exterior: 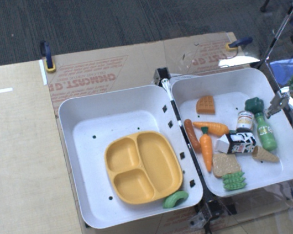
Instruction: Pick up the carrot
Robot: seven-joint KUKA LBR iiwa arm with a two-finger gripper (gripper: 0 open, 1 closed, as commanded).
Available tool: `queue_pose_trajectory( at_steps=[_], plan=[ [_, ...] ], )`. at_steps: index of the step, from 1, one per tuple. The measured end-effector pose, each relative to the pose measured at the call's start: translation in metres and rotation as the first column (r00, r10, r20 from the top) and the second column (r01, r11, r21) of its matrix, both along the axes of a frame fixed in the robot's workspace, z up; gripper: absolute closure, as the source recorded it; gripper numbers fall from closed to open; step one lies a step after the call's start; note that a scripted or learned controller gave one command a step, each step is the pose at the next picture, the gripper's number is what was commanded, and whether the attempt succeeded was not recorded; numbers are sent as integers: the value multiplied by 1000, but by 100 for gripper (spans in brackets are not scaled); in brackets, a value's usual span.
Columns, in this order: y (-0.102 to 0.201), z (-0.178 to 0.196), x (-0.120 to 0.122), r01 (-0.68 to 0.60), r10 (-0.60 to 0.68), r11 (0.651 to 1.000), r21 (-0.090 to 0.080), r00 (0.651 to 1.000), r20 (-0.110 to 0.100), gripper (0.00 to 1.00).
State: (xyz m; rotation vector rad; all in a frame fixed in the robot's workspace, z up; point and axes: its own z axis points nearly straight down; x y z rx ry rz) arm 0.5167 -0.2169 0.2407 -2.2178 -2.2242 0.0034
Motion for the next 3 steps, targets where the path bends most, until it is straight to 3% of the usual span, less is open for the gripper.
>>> queue_pose_trajectory(
  at_steps=[1, 2, 3],
  plan=[
    [60, -111, 56, -139, 139, 990, -5, 990, 12, 0],
    [118, -147, 50, -196, 196, 981, -4, 981, 8, 0],
    [77, -148, 100, -36, 36, 999, -1, 999, 3, 0]
  ],
)
